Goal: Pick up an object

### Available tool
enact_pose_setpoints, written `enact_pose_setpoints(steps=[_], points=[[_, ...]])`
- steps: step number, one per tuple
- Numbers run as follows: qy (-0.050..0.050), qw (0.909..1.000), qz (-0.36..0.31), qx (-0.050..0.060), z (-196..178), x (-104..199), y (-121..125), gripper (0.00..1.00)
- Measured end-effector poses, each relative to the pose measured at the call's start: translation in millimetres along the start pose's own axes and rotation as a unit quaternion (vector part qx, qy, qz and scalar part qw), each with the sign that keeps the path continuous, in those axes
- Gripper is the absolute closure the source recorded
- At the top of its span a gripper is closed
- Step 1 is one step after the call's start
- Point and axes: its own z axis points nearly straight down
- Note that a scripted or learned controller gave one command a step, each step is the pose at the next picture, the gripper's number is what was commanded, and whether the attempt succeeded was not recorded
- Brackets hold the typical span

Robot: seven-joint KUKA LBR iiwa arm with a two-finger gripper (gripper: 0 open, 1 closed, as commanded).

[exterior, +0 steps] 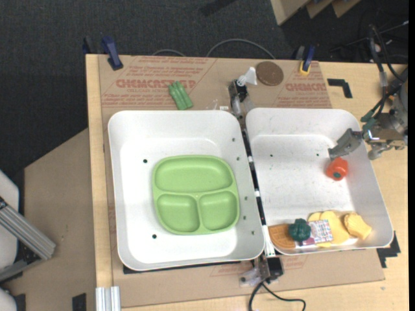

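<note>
We see the hand (pixel 345 145) over the right bin (pixel 305 125), just above an orange toy (pixel 336 168); we cannot tell its grip state or the toy's axis; nothing held

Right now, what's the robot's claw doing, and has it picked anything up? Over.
Gripper at right bin's far edge, grip unclear. Orange toy just below it, lying on bin floor. Other toys piled in near corner, out of the way.

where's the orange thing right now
The orange thing sits in the right bin, near its right wall, just below the gripper and above the pile of items.
</note>
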Motion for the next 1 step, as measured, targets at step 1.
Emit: enact_pose_setpoints(steps=[1], points=[[0.0, 1.0, 0.002, 0.003, 131.0, -71.7, 34.2, 0.0]])
